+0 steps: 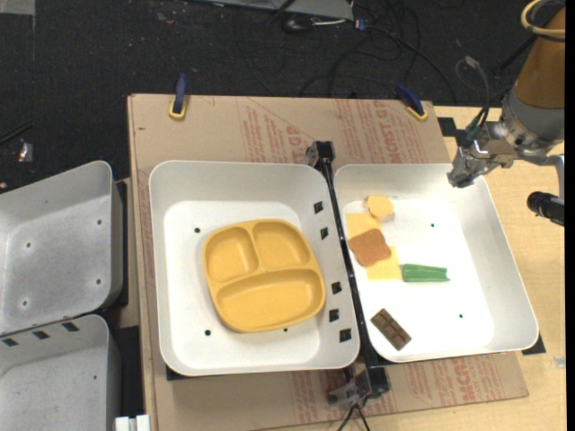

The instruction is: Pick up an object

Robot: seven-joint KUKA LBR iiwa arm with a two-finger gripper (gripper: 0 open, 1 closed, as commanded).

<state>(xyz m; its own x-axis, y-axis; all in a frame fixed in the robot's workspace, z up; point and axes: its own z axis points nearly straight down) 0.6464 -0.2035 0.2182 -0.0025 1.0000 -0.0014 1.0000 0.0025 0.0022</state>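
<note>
- The tool (463, 174) hovered over the right bin's (503, 268) far corner, nothing visibly held; whether it was open or closed, I couldn't tell.
- Likeliest target: the green piece (423, 274), lying apart mid-bin.
- Best approach: centre above it, descend straight, avoiding the yellow slab (384, 268) beside it.

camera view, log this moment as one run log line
gripper over right bin's far right corner | nothing seen held | green piece, brown bar in right bin | yellow tray in left bin
</note>
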